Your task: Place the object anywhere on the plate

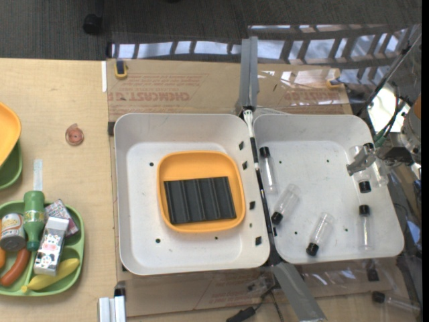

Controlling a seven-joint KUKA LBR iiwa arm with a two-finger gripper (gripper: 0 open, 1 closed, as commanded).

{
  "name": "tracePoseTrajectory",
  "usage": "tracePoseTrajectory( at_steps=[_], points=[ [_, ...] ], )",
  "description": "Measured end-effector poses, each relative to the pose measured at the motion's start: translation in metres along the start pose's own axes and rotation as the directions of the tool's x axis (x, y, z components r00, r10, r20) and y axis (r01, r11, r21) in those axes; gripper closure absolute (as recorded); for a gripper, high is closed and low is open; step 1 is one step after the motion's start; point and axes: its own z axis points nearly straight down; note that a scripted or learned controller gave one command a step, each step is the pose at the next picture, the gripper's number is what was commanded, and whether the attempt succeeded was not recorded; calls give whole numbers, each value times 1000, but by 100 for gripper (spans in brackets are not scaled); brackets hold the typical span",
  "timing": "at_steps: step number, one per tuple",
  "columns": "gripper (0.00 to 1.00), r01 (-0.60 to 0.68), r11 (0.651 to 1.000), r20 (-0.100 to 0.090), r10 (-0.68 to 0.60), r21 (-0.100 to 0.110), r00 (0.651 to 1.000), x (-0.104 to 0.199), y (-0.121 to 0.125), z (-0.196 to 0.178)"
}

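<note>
From where I stand, the orange plate sits square in the middle of the left bin. I take that as deliberate: it is a wide, open target with a dark ridged mat on it, easy to drop something onto. Everything that could be carried lies to the right of the plate, across the wall between the bins, scattered on the floor of the right bin. These are small clear tubes with black caps, lying flat at odd angles as if tipped in. One tube lies along the wall nearest the plate, a second tube is a little further off, and a third tube is lower down. The last two are on the side farthest from the plate: a fourth tube and a black cap that looks to belong to a fifth. The gripper hangs over that far side, just above the black cap, with the arm reaching in from beyond the bin. I would guess the tube under that cap is the one being gone for. Whether the gripper is spread or closed I cannot tell from here, and I see nothing held in it. The plate has no tube on it, so the placing is yet to be done.
</note>
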Motion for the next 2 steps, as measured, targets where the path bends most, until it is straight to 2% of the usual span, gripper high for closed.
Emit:
tracePoseTrajectory(
  at_steps=[1,2],
  points=[
    [100,254,967,1,-254,-1,967,5,40,7],
    [100,475,880,3,-475,-3,880,-17,105,-28]
  ],
)
